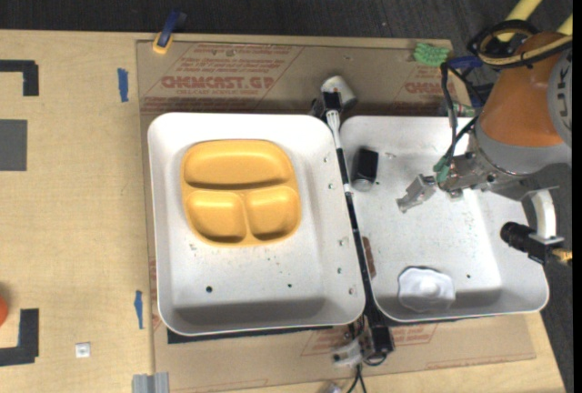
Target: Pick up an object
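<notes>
The pincer, fingers apart and gripping nothing, hovers mid right bin, the black object just toward the divider.

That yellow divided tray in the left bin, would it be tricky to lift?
The yellow tray looks like rigid moulded plastic, so probably stiff and light. Lying flat and wide, it seems unlikely to roll or tip. Its smooth, rounded surface may be slippery.

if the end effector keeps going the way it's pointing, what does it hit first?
Probably the black object in the right bin. The end effector points toward the view's left; bare bin floor lies between. Depth is unclear, so it might meet the floor first.
</notes>
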### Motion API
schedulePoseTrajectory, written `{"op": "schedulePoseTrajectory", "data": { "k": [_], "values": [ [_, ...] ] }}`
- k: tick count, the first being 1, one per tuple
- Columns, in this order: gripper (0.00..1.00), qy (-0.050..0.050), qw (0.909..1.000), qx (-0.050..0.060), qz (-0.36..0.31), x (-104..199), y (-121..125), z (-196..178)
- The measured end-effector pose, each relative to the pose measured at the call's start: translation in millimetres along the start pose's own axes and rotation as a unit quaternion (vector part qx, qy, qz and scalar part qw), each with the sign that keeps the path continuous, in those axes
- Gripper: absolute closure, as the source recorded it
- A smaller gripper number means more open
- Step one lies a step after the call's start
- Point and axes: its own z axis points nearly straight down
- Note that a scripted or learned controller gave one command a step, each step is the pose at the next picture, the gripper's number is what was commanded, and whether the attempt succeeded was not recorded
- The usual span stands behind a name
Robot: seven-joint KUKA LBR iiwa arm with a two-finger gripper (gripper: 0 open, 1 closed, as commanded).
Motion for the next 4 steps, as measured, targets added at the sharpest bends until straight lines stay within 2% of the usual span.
{"op": "schedulePoseTrajectory", "data": {
  "k": [1, 2, 3, 4],
  "values": [
    [0.00, 0.001, 0.9992, 0.001, -0.039, 4.0, -53.0, 71.4],
    [0.00, 0.006, 0.9994, 0.000, 0.034, -72.1, -69.5, 77.1],
    [0.00, 0.001, 0.9999, 0.000, -0.011, 8.9, -39.9, 77.7],
    [0.00, 0.000, 0.9494, 0.001, 0.314, 10.9, -28.3, 78.2]
  ]
}}
